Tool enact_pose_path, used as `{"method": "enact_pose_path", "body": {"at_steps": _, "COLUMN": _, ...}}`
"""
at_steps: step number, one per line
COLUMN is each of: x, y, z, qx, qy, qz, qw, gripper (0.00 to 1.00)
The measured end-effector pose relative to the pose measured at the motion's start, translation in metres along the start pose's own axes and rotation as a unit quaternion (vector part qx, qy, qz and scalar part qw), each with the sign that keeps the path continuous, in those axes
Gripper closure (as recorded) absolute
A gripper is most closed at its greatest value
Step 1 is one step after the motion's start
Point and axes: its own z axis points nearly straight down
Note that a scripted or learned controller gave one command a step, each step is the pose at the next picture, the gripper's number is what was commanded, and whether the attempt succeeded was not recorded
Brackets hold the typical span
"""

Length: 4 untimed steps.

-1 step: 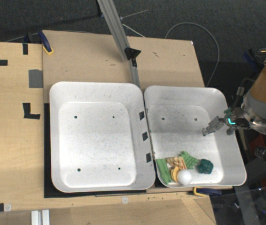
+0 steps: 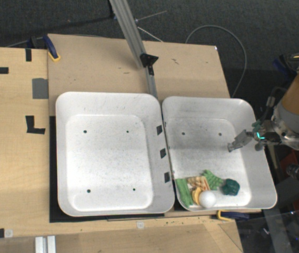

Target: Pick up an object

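matt white bins (image 2: 107, 101), seemingly plastic, on wooden bench (image 2: 97, 62)

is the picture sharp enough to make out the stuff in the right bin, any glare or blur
Camera view: soft, even light, no hard glare on the right bin; the white ball and dark green object read clearly; the yellow-tan items beside them blur together; the gripper is slightly soft.

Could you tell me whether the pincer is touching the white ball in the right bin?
Apart. The camera view shows the pincer well above the white ball, with bare right bin floor between them.
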Motion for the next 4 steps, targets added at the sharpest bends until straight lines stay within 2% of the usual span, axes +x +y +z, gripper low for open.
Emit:
{"method": "enact_pose_path", "body": {"at_steps": 1, "x": 0.001, "y": -0.002, "z": 0.065, "qx": 0.003, "qy": 0.0, "qz": 0.0, "qw": 1.0, "gripper": 0.0}}
{"method": "enact_pose_path", "body": {"at_steps": 2, "x": 0.001, "y": -0.002, "z": 0.106, "qx": -0.001, "qy": -0.001, "qz": 0.0, "qw": 1.0, "gripper": 0.0}}
{"method": "enact_pose_path", "body": {"at_steps": 3, "x": 0.001, "y": -0.001, "z": 0.095, "qx": -0.001, "qy": -0.001, "qz": 0.0, "qw": 1.0, "gripper": 1.0}}
{"method": "enact_pose_path", "body": {"at_steps": 4, "x": 0.002, "y": -0.002, "z": 0.053, "qx": -0.002, "qy": -0.001, "qz": 0.0, "qw": 1.0, "gripper": 1.0}}
